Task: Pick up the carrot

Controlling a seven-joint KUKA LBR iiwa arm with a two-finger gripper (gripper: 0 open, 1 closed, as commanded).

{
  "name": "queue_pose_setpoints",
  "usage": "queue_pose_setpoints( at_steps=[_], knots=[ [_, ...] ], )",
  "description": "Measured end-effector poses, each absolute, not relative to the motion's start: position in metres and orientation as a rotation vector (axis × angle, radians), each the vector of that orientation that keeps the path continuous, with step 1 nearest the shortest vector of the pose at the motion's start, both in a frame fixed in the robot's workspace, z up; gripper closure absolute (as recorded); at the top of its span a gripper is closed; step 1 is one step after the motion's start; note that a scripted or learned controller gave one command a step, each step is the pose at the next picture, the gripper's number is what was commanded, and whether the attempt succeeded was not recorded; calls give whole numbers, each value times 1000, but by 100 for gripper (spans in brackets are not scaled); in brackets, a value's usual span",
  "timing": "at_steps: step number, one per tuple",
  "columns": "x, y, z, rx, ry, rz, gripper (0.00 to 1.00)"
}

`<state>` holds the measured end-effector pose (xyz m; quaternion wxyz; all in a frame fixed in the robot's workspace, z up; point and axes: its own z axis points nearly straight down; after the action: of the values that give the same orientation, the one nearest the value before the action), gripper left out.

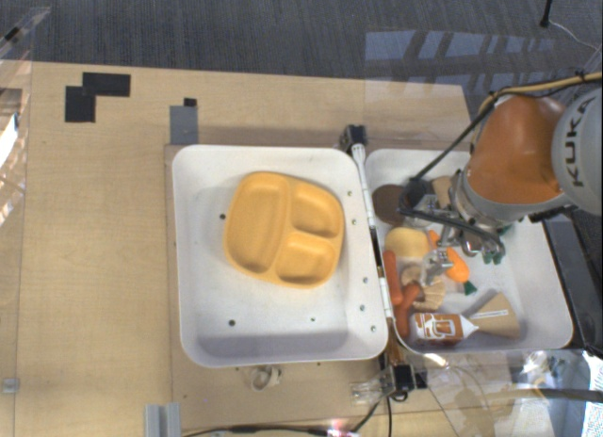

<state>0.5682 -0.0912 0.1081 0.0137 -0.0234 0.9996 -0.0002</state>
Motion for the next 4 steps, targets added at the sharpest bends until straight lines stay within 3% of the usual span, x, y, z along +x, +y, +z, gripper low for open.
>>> queue_pose_setpoints(
  at_steps=[1, 2, 3, 4],
  knots=[
    [517, -112, 91, -253, 3107, -6, 0],
    [521, -111, 104, -262, 3099, -8, 100],
    [516, -165, 90, -868, 3003, -10, 100],
    [591, -105, 89, -498, 3084, 2, 100]
  ],
)
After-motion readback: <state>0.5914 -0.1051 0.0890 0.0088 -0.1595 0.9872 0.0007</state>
